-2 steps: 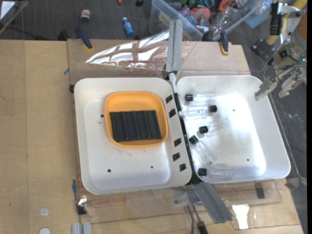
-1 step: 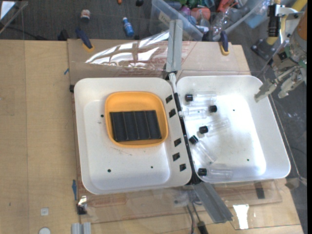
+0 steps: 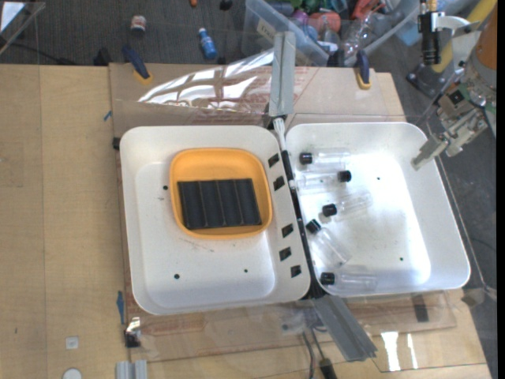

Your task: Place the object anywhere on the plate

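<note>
Gripper [image 3: 432, 153] at right bin [image 3: 442, 235] rim, finger state can't tell; vials [image 3: 325, 166] lie left and below it; plate [image 3: 218, 162] far left; pick not started; next descend onto a vial.

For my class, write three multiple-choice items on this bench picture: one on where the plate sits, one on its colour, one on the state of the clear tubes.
1. Where is the plate?
A. in the left bin
B. in the right bin
C. on the wooden bench outside both bins

2. What colour is the plate?
A. blue
B. orange-yellow
C. green

3. How do the clear black-capped tubes stand?
A. lying on their sides in the right bin
B. stacked on the plate
C. upright in a rack

Key: 1 A, the plate rests on the floor of the left bin, with a dark ribbed block on it. 2 B, its rim is orange-yellow. 3 A, the tubes lie scattered flat in the right bin.
</note>
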{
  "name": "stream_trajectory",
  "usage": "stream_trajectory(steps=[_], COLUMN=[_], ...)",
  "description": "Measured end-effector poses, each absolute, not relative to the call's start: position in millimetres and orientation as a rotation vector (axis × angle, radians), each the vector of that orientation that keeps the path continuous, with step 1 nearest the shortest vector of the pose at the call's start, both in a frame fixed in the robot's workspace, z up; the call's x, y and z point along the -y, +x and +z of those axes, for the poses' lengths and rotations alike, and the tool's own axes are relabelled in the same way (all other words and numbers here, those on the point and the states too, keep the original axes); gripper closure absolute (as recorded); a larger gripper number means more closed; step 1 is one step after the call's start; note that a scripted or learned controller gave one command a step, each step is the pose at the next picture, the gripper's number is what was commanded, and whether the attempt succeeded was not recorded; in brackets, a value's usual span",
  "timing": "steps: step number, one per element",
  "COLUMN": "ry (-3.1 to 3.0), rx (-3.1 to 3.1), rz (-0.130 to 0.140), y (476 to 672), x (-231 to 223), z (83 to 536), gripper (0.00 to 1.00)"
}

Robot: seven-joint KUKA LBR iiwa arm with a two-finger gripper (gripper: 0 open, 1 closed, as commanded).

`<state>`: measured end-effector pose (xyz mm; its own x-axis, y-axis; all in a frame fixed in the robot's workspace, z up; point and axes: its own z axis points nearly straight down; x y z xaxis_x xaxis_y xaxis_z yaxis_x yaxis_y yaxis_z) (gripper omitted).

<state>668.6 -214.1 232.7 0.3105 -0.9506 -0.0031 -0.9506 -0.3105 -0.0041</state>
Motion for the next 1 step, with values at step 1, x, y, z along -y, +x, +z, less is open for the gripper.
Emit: stream_trajectory(steps=[1], ry=[-2.670], rx=[-1.644], rz=[-0.006], y=[669.1], x=[207.5], z=[239.2], gripper=[0.00])
